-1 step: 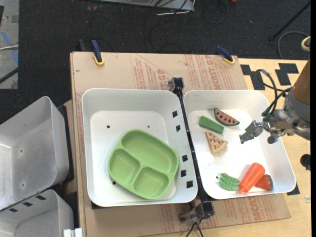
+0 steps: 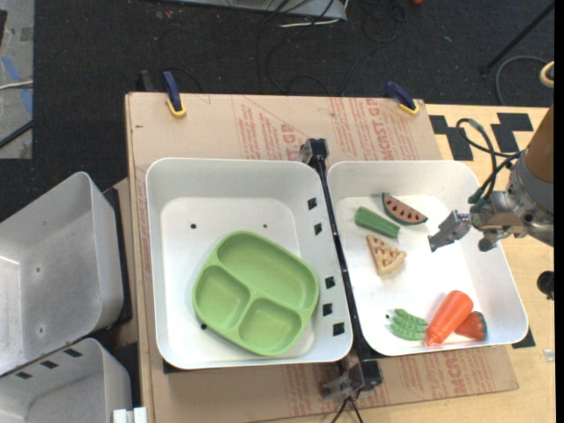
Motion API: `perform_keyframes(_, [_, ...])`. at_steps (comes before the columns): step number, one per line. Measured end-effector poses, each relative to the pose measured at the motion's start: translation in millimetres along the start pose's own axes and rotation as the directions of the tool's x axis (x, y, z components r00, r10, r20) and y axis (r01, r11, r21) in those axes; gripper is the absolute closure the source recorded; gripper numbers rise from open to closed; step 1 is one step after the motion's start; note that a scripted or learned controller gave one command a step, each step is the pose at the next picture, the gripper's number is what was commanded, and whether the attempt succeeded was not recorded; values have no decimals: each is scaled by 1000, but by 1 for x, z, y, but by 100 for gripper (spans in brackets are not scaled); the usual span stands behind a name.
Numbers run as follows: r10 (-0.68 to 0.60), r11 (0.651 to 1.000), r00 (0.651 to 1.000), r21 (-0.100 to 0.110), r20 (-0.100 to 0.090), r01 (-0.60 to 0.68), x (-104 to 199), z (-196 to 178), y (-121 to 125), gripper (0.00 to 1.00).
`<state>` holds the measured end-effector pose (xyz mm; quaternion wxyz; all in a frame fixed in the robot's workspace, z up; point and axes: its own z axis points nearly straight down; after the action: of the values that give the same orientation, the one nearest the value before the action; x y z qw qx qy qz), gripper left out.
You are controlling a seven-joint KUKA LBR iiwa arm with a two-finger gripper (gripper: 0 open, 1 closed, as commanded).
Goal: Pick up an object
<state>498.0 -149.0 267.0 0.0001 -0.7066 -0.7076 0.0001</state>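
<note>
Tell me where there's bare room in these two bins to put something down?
Left bin: bare floor along the top and left, around the green tray. Right bin: bare at top, above the watermelon slice. Crowded at the bottom, by the carrot and pea pod.

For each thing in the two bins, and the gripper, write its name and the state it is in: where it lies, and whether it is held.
green divided plate: flat in left bin, nothing on it.
watermelon slice: loose in right bin.
green block: loose, beside the watermelon.
pizza slice: loose, mid-bin.
pea pod: loose, near front wall.
carrot: loose, against the red piece.
gripper: over right bin, holding nothing.
</note>
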Motion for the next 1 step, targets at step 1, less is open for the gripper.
perform_keyframes(1, [3, 1000, 1000, 4, -1, -3, 2, 49, -9, 0])
